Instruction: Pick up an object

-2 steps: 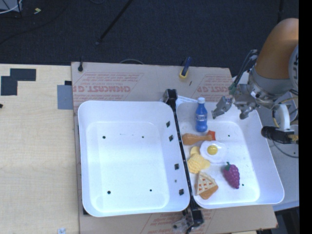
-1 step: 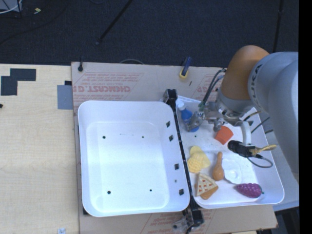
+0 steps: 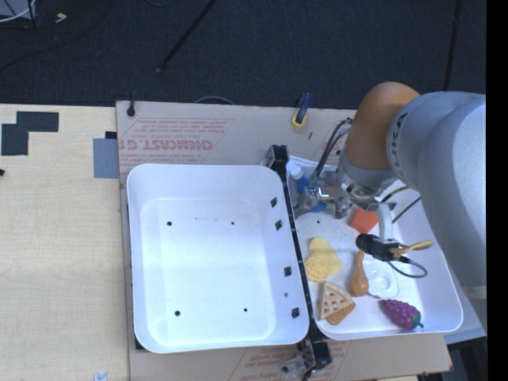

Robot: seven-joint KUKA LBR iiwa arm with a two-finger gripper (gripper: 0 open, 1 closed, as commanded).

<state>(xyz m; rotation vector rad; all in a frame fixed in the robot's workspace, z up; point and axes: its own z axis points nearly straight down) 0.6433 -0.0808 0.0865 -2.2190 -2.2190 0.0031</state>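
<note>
Lower right of frame, right bin: purple grapes at btm, pizza slice to their left. Brown drumstick just above, long axis running up-down the frame. Yellow piece next up, by the divider btwn bins. Orange block is higher, just below-right of the gripper, which hangs over the bin's upper left corner. Gripper wide or narrow: can't tell, wrist blocks it; no obj visibly held. Blue item sits just left of gripper, partly hidden, near the bin's top rim. Likely targets, imo: blue item or orange block, both close by. The rest lie well apart toward frame btm, so picking one of those would need a shift down-frame first.
</note>
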